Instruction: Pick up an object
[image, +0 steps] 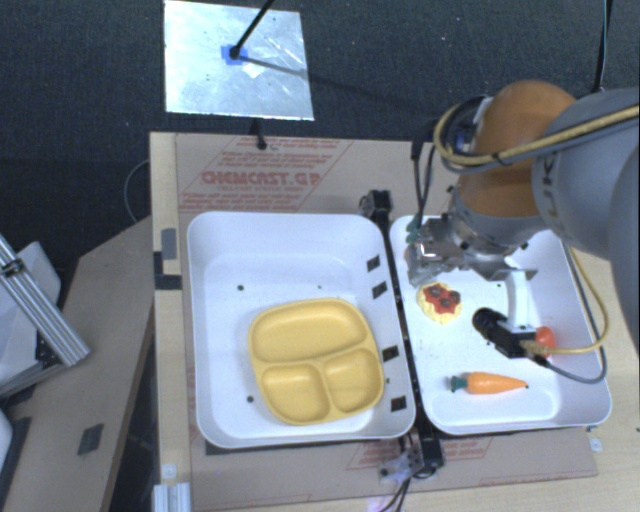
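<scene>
Over the right bin (572, 396), close to its back-left corner, seeing the gripper (428, 252) hanging at the end of the grey arm (592, 170) reaching in from the right, with the orange band (520, 130) bulging above the wrist. Not managing to tell open from closed at the claw, the bulk of the wrist hiding too much.

Just in front of the gripper, finding a small round toy (440, 301), yellow with red patches on top, lying flat on the white floor, near the claw yet looking apart from it. Further toward the front edge of the same bin, spotting a carrot (490, 382), orange with a green end pointing left, lying on its side, near the round toy without touching it and well apart from the gripper.

Beside all this, in the left bin (230, 250), noting a yellow tray (315, 358) with three compartments, lying flat toward the front right and turned slightly askew.

Under both bins, making out a cardboard sheet (265, 165) with red print, and beyond it a shiny silver square (238, 60) lying on dark ground.
</scene>
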